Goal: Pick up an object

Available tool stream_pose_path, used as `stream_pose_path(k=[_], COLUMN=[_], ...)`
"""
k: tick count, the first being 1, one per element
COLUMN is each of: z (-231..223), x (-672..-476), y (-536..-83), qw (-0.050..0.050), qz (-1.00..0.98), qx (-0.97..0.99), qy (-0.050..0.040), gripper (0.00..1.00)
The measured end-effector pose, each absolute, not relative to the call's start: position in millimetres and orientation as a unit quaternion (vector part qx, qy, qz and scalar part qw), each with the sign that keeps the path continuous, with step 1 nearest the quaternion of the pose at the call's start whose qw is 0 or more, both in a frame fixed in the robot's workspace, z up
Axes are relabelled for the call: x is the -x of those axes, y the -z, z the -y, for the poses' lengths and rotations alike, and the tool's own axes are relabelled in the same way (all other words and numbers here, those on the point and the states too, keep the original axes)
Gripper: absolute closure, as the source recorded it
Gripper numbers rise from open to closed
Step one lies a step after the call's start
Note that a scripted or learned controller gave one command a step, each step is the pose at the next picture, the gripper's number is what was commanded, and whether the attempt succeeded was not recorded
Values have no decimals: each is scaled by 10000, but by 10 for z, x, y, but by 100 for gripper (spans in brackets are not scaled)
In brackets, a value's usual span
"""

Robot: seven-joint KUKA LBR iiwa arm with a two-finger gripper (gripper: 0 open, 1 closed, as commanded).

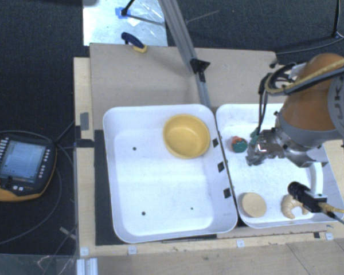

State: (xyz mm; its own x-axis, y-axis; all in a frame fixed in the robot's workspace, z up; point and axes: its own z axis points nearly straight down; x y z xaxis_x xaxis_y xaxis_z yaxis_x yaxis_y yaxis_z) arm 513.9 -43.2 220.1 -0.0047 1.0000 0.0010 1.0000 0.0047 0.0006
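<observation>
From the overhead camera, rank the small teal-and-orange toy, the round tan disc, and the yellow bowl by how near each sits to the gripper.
1. small teal-and-orange toy, right bin, just left of the gripper.
2. round tan disc, right bin, near its front edge, below the gripper in the view.
3. yellow bowl, left bin, upper right corner, across the divide.
</observation>
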Motion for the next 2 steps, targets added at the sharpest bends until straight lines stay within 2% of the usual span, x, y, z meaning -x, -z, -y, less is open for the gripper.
stream_pose_path(k=[1,2], z=[-5,-488], x=[-5246,-5182], y=[-2214,-2231], qw=[0,2], qz=[7087,7087], qx=[7055,7055], qy=[7,7], gripper=[100,100])
